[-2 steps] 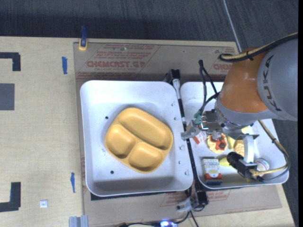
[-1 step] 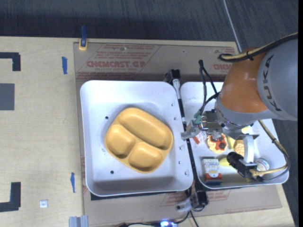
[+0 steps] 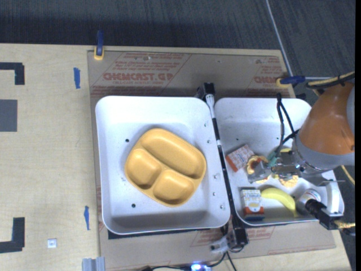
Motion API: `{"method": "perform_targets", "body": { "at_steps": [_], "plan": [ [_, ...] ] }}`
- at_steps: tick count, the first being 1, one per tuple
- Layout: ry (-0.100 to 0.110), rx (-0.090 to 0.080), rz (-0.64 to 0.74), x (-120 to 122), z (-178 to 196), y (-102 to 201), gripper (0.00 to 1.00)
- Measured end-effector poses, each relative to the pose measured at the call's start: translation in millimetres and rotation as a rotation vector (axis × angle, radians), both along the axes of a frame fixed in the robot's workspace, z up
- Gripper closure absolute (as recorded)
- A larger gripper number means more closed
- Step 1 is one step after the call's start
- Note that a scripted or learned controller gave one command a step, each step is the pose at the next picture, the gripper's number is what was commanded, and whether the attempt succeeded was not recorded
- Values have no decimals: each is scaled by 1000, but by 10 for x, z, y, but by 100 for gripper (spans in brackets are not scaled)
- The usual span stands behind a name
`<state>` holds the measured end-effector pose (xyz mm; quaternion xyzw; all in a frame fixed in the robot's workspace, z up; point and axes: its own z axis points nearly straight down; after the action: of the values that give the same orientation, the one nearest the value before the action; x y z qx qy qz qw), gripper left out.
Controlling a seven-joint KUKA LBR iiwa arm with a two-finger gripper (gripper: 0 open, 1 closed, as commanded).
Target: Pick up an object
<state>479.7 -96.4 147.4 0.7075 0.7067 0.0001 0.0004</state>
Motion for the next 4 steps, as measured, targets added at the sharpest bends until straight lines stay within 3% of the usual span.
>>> {"method": "perform_targets", "body": {
  "at_steps": [1,2,3,4],
  "plan": [
    [-4,1,1,9,-614,30,0],
    [-8,-1,0,22,-507,24,100],
    [-8,-1,0,21,-507,24,0],
    [-11,-2,0,34,-407,25,100]
  ]
}}
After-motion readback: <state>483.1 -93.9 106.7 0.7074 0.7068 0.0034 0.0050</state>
